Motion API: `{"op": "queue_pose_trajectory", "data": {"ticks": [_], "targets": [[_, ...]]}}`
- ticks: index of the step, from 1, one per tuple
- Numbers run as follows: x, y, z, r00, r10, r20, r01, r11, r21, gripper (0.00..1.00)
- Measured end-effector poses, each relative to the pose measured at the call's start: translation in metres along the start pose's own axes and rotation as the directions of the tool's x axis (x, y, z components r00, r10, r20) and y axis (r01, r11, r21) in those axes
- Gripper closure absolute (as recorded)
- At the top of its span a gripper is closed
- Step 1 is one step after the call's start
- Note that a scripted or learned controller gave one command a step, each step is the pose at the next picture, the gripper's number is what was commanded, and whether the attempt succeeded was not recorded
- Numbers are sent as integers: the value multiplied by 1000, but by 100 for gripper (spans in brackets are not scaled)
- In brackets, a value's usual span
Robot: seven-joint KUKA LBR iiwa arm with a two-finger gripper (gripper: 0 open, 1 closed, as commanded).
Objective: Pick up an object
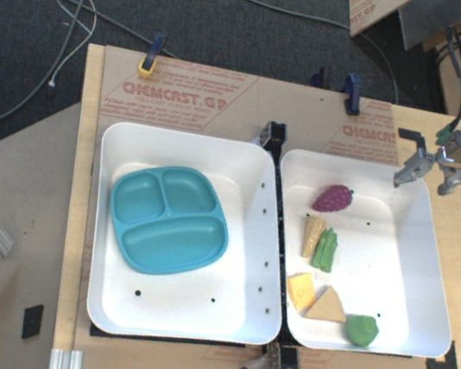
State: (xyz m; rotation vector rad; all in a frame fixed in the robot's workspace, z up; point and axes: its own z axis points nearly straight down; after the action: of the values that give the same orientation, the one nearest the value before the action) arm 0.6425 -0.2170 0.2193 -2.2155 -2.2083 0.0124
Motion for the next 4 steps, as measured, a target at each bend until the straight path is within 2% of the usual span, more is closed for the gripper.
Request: {"op": "queue_pose_trajectory", "data": {"ticks": [1, 3, 4], "targets": [[1, 3, -10, 1000, -4, 3, 4, 1000, -15, 0], [5, -15, 91, 1000, -4, 2, 4, 1000, -10, 0], [6, -15, 137, 1000, -5, 2, 5, 1000, -11, 0]]}}
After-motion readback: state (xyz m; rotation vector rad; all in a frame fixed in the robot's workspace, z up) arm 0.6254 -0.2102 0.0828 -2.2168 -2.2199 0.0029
